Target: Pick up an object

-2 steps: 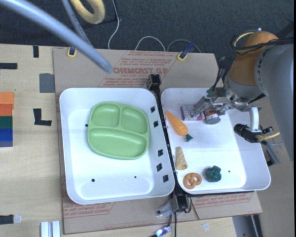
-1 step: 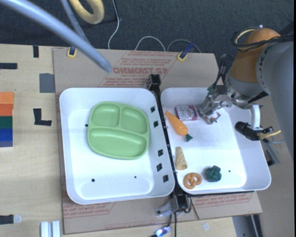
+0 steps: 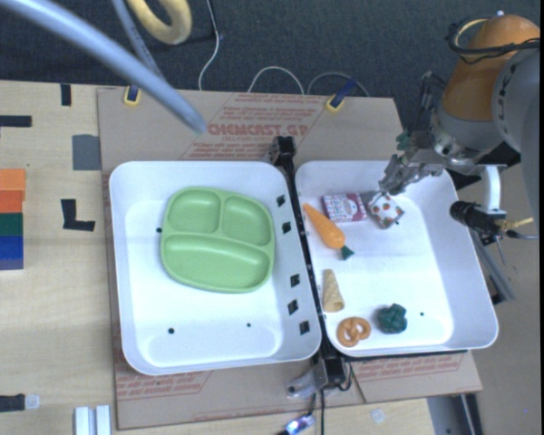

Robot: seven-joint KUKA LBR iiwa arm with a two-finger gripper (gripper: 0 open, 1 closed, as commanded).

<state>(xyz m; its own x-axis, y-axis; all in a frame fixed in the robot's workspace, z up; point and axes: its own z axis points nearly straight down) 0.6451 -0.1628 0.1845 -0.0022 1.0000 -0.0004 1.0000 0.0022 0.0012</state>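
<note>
Gripper (image 3: 393, 185) hovered low over the far part of the right bin (image 3: 453, 284); whether it was open or closed, I could not tell. A small white-and-red object (image 3: 385, 211) lay just beneath its tip, beside a red packet (image 3: 343, 207).

two bins (image 3: 127, 270), one green plate (image 3: 219, 240), six toys (image 3: 325, 227)

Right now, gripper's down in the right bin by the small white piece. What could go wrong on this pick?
1. The gripper sits just above the small white object, which lies close to the red-and-white packet; a grasp could nudge or catch the packet.
2. The white object is small and looks irregular, so it may slip or roll away.
3. Both lie near the right bin's far wall, so a push could wedge them against it.
</note>
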